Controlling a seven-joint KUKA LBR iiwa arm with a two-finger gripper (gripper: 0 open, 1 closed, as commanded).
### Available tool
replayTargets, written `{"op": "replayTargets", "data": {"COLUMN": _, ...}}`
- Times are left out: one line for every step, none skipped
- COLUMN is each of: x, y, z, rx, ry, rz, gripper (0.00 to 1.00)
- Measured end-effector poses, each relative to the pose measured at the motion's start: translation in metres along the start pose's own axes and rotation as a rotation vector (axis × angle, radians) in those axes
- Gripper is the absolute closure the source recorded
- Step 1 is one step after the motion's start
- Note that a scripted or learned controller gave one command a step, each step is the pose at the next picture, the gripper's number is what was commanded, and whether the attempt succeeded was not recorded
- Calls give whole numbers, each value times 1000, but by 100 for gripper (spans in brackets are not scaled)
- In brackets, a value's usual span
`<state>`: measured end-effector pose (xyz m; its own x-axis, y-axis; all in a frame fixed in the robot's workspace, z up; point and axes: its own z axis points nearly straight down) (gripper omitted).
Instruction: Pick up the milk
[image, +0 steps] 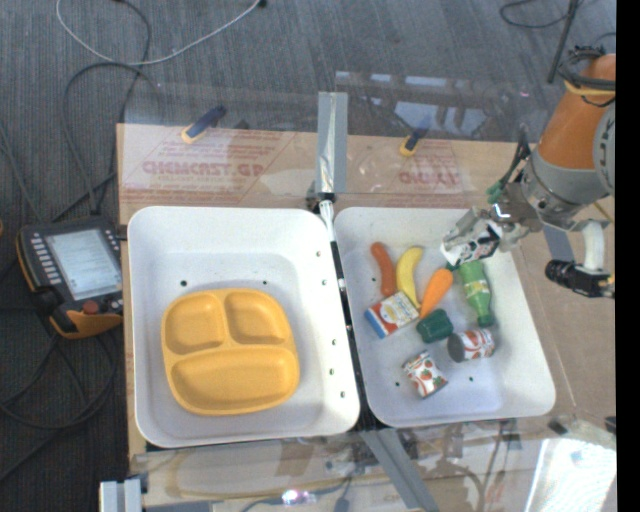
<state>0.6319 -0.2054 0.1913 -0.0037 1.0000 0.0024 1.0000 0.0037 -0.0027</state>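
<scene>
The milk (392, 314) is a small white carton with red and blue print. It lies in the right bin (520, 390), left of centre, just below a yellow banana (409, 275). My gripper (470, 244) hangs over the bin's upper right part, right at the top end of a green bottle (477, 293). It is well apart from the milk, up and to the right of it, with an orange carrot (436, 290) lying between them. Nothing is visibly held.
Around the milk lie an orange-red sausage (382, 266), a dark green cup (434, 325), a small can (471, 344) and a red-and-white carton (425, 375). The left bin (150, 240) holds a yellow divided plate (231, 350). A teach pendant (70, 270) lies left of the bench.
</scene>
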Motion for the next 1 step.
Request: {"op": "replayTargets", "data": {"x": -18, "y": 37, "z": -17, "rx": -1, "ry": -9, "rz": -104, "gripper": 0}}
